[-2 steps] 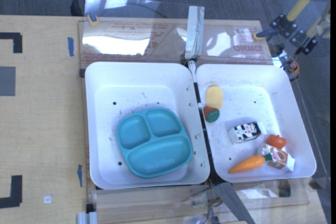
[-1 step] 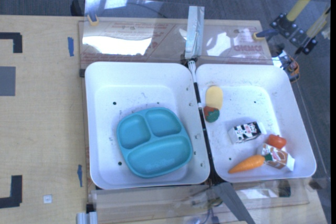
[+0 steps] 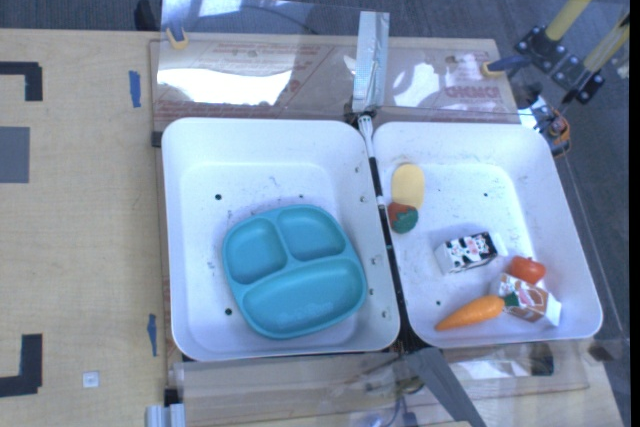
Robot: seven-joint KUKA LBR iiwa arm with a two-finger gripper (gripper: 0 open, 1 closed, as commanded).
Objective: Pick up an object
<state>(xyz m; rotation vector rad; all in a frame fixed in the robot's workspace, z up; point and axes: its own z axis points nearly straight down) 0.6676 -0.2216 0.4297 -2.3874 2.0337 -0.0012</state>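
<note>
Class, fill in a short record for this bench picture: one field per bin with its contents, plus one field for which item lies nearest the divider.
left bin: one blue divided plate, three compartments
right bin: yellow piece, small red-and-green piece, black-and-white carton, orange carrot, red-topped packet
nearest the divider: the red-and-green piece, with the yellow piece just behind it

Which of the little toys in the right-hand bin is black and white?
The small cow-patterned carton mid-bin; the carrot and the others are orange, yellow, red or green.
</note>
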